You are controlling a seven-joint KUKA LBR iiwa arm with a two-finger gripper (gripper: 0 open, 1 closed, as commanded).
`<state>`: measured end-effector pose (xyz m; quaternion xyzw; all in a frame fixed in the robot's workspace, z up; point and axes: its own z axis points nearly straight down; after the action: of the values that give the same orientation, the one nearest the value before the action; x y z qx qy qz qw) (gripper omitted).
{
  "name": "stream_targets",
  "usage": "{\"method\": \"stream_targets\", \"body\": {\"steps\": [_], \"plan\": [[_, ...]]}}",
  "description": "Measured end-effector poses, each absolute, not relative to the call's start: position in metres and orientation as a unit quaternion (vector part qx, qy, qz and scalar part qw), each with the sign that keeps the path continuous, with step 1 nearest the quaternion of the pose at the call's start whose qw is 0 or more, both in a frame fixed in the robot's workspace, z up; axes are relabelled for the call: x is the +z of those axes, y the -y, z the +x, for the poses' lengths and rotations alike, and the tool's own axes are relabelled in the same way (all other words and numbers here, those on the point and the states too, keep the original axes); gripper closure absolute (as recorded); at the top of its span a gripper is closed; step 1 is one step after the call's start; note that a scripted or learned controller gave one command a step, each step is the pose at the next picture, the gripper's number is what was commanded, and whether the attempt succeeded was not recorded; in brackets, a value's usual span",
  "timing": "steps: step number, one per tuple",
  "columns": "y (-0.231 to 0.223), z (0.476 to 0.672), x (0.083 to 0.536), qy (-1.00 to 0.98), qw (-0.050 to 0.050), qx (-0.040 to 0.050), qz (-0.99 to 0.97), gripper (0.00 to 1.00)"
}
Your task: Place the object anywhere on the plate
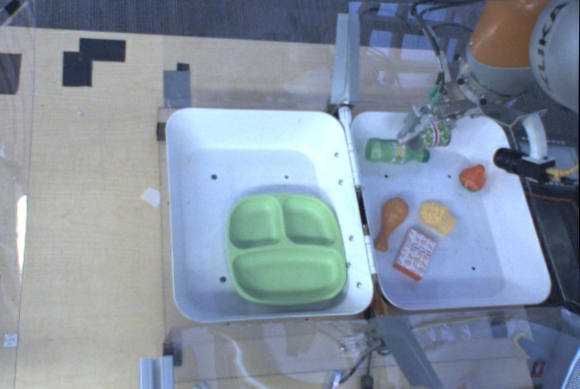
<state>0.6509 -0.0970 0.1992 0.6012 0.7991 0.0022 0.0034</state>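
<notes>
Item: green bottle (396,150), toy-sized, lying on its side in the right bin (507,283), just below and to the left of the gripper (426,130), near that bin's upper left corner. It has a green body, a cap end toward the bin divider and a banded or labelled end under the fingertips. Judged light, rigid plastic, smooth and rounded, so likely to roll or slip if pinched off-centre; not fragile. Best hold: across the body at mid-length, jaws square to its long axis, rather than at the narrower cap end.

Gripper: low over the bottle's right end, touching or nearly touching it. Whether the fingers are parted or closed cannot be told; the metal parts blur into the bottle's label, and no grasp can be confirmed.

Arm: enters from above and right of the gripper; the orange band (512,11) and grey wrist sit over the bin's far right corner, with cables looped behind. Tool pitched down and leftward toward the bottle.

Other contents of the right bin, all below the gripper and apart from it: red piece (472,178) to the right; yellow corn-like piece (438,217); brown drumstick (391,221); red-and-white carton (416,253).

Destination: green sectioned plate (285,248), in the left bin (195,197), well to the lower left of the gripper, across the divider.
</notes>
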Motion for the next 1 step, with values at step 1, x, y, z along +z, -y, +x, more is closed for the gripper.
{"method": "stream_targets", "body": {"steps": [1], "plan": [[0.0201,0.5995,0.1859,-0.917,0.003,0.0016,0.399,1.00]]}}
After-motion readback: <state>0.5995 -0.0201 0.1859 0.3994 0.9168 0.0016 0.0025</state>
